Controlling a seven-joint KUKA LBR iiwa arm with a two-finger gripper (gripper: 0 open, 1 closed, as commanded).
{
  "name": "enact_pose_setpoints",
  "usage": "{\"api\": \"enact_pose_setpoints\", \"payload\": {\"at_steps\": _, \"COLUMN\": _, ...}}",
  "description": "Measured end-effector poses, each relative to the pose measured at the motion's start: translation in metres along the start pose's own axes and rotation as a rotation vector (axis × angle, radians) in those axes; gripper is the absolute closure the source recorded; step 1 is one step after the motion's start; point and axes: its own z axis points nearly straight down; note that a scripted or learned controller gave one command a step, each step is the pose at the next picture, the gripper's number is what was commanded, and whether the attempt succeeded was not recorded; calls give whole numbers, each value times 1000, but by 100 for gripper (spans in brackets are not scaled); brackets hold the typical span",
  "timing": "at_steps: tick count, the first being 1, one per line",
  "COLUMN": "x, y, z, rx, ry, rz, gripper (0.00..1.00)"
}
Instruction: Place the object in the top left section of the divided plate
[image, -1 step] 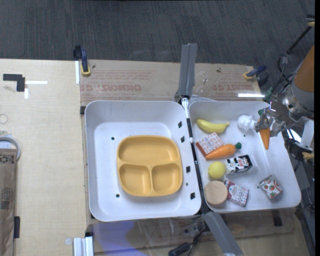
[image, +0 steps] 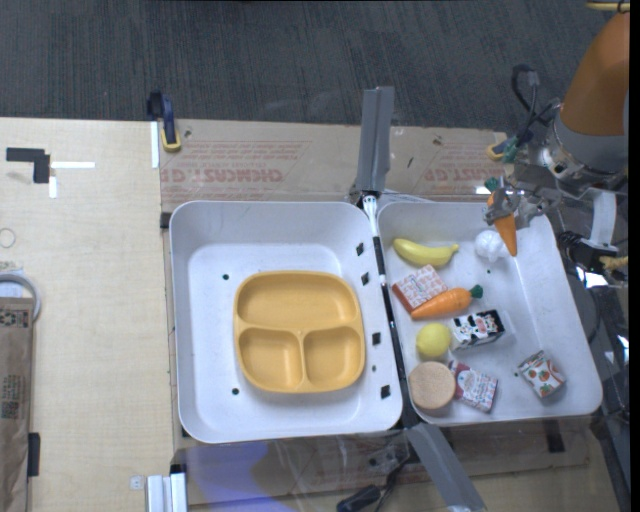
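The yellow divided plate (image: 298, 330) lies in the left bin (image: 195, 300), with one wide section at the top and two smaller ones below; nothing is in it. My gripper (image: 506, 212) hangs over the far right corner of the right bin (image: 570, 300). It is shut on a small orange carrot-shaped piece (image: 508, 237), which points down from between the fingers, lifted off the bin floor. Just left of that piece sits a small white lump (image: 486, 246).
The right bin holds a banana (image: 425, 250), a red-and-white box (image: 419, 288), a carrot (image: 445, 302), a cow-print carton (image: 478, 327), a lemon (image: 433, 341), a tan disc (image: 432, 386) and two small packets (image: 541, 376). A grey post (image: 375, 140) stands between the bins.
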Motion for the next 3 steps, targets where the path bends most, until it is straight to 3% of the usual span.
{"api": "enact_pose_setpoints", "payload": {"at_steps": 1, "x": 42, "y": 23, "z": -21, "rx": -2, "ry": 0, "rz": -183, "gripper": 100}}
{"api": "enact_pose_setpoints", "payload": {"at_steps": 2, "x": 98, "y": -25, "z": -69, "rx": -1, "ry": 1, "rz": -507, "gripper": 100}}
{"api": "enact_pose_setpoints", "payload": {"at_steps": 3, "x": 141, "y": -18, "z": -40, "rx": 1, "ry": 1, "rz": -439, "gripper": 100}}
